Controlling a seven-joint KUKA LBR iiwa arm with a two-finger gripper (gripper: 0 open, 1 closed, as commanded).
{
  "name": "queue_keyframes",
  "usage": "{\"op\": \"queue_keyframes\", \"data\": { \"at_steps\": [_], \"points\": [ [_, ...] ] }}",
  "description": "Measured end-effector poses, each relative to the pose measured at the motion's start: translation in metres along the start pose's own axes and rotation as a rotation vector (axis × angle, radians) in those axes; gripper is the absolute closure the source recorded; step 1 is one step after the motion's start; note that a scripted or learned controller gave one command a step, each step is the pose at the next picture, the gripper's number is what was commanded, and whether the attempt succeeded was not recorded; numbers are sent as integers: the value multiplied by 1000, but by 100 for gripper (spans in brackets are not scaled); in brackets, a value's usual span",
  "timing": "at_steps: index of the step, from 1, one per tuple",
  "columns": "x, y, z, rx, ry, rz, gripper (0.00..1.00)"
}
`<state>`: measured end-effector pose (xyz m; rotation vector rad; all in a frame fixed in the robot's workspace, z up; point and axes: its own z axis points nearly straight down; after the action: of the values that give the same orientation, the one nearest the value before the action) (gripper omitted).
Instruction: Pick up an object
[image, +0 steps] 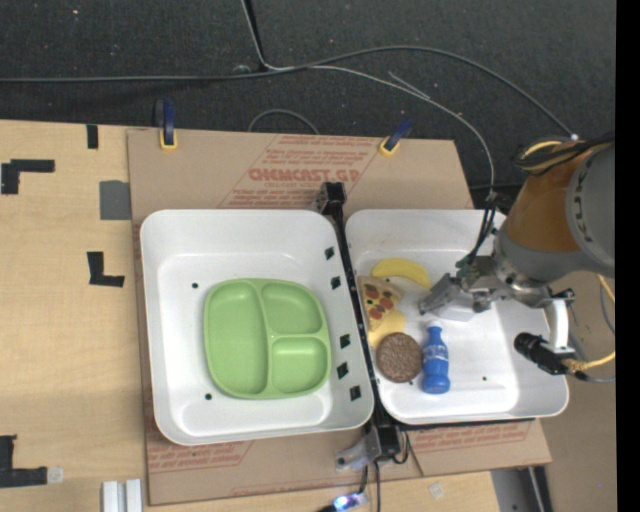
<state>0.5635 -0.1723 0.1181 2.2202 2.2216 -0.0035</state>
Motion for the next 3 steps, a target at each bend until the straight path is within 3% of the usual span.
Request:
{"op": "queue_keyframes", "data": {
  "at_steps": [1, 2, 3],
  "points": [
    [-3, 4, 13, -15, -6, 1, 0],
    [-3, 7, 2, -25, -11, 0, 100],
    [-4, 10, -41, -3, 1, -1, 100]
  ]
}}
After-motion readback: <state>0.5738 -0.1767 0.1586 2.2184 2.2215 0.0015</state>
